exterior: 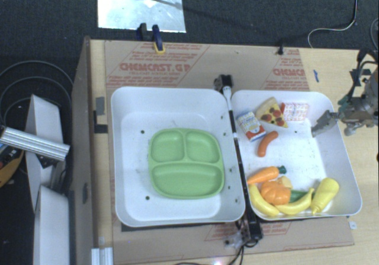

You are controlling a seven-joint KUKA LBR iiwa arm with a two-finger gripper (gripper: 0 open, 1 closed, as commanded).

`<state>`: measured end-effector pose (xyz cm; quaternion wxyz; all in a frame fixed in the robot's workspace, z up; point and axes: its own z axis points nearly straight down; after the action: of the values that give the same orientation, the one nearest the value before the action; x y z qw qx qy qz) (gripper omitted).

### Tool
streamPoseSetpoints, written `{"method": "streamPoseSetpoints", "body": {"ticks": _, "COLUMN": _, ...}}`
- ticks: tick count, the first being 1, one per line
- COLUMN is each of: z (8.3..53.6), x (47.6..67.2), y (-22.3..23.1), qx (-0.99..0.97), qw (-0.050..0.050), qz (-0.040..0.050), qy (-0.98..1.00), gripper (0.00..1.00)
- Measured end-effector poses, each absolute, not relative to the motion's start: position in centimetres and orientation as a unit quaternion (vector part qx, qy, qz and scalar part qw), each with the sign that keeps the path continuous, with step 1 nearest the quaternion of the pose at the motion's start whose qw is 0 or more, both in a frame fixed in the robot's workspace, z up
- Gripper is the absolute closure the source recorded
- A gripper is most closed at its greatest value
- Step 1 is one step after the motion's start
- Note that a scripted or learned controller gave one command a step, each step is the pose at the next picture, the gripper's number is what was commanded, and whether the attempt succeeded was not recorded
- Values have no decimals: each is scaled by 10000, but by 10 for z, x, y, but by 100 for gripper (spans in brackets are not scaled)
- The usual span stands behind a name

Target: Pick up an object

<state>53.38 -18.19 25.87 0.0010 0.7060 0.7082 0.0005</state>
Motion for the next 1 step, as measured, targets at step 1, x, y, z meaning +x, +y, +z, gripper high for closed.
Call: {"method": "streamPoseSetpoints", "body": {"ticks": 1, "z": 158, "x": 600, "y": -134, "qx": 7035, "qw": -7, "qz": 7, "qy": 7107, "gripper": 0}}
